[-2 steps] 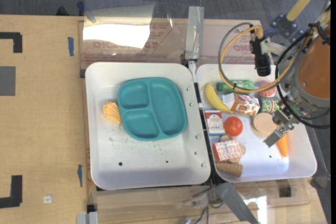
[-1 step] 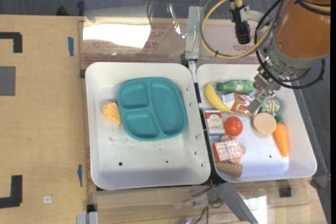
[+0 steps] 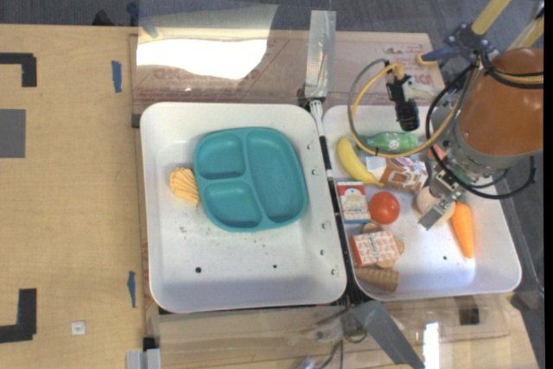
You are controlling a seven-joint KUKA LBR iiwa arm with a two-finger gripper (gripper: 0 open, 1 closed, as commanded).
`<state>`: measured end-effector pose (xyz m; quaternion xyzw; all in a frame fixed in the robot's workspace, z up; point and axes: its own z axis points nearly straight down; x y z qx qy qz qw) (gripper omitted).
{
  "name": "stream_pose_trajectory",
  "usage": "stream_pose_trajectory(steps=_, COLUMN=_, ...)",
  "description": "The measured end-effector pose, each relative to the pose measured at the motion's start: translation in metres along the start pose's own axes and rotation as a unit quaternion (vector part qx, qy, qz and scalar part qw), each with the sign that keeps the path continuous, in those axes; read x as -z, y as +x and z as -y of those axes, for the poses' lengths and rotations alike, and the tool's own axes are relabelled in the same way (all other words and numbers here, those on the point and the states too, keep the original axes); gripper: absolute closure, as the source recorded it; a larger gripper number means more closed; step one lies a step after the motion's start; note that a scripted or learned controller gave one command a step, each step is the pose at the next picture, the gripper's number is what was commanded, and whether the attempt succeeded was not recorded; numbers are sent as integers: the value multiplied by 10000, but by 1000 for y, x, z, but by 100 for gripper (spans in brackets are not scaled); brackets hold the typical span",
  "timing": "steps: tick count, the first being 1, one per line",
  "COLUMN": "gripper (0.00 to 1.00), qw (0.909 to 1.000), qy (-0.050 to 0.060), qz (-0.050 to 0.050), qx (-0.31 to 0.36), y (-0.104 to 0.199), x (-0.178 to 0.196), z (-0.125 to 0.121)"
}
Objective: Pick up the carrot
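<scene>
Carrot (image 3: 463, 229) lying loose in right bin (image 3: 497, 272), just at four o'clock of gripper (image 3: 435, 213). Finger gap: cannot tell. Reaching step; next, straddle and squeeze.

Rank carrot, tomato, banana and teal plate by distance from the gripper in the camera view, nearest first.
From the gripper, in the right bin:
1. carrot, just right of it, near the bin's right side.
2. tomato, to its left, mid-bin.
3. banana, up and left, by the divider.
4. teal plate, far left, in the left bin.
</scene>
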<state>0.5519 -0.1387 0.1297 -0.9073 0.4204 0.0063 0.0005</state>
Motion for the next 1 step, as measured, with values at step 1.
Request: stream_pose_trajectory(steps=1, gripper=100, qw=9997, qy=70, qz=-130, qx=176, y=10, x=142, z=-5)
